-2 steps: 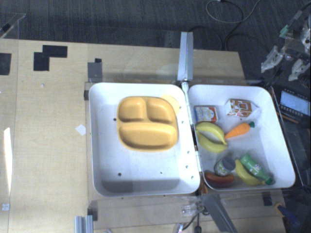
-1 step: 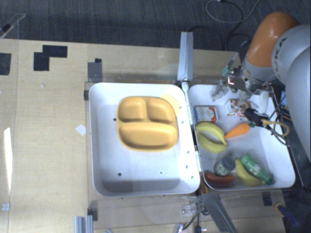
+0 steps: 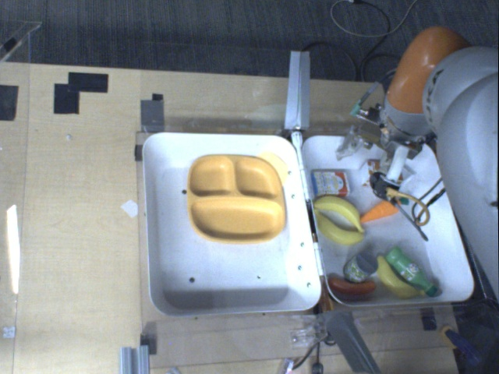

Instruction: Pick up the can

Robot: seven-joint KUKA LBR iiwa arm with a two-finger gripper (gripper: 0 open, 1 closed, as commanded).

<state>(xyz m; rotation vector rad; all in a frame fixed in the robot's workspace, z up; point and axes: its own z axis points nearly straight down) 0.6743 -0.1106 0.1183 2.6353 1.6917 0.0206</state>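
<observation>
The can (image 3: pixel 360 268) stands near the front of the right bin (image 3: pixel 452 244), its grey top facing up. It is wedged between a red object (image 3: pixel 351 287) and a yellow banana-like fruit (image 3: pixel 394 280). My gripper (image 3: pixel 374 156) hangs over the back of the right bin, below the orange band (image 3: pixel 417 68) of the arm. It is well behind the can, apart from it, and nothing of the can lies between its fingers.
In the right bin lie a small white carton (image 3: pixel 329 182), a banana bunch (image 3: pixel 339 219), an orange carrot (image 3: pixel 380 212) and a green bottle (image 3: pixel 411 269). A yellow divided tray (image 3: pixel 236 197) sits in the left bin (image 3: pixel 168 232). Cables (image 3: pixel 417 209) trail by the gripper.
</observation>
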